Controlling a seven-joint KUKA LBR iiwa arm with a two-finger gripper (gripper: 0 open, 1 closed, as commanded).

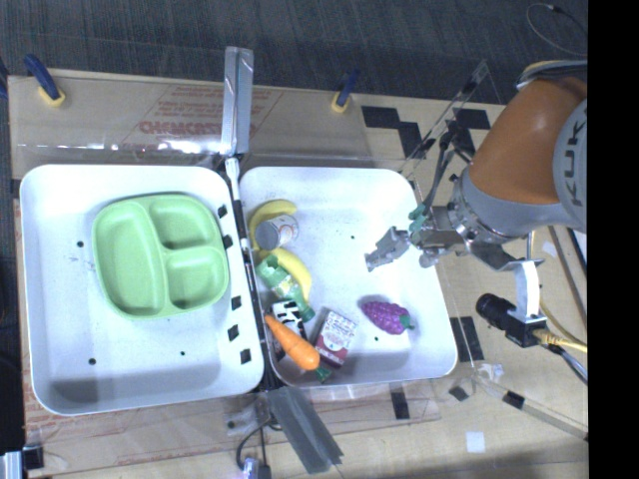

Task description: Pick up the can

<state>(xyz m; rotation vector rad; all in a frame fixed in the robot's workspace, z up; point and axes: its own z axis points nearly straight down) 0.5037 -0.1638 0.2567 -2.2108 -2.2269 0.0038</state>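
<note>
Lying on its side, the can [276, 232] sits at the right bin's [339, 183] left wall, touching a banana [274, 211]. Carrot [292, 341], carton [336, 335] and purple grapes [386, 315] nearby. Left bin [50, 267]: green divided tray [160, 254]. Gripper [384, 254] hovers, holding nothing; finger state unclear.

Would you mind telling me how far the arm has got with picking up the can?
Nothing looks done yet: the can lies on its side at the left wall of the right bin, between the bananas. In hand: the gripper hangs over the bin's bare middle, apart from the can. Left: reaching it, grasping, lifting.
</note>
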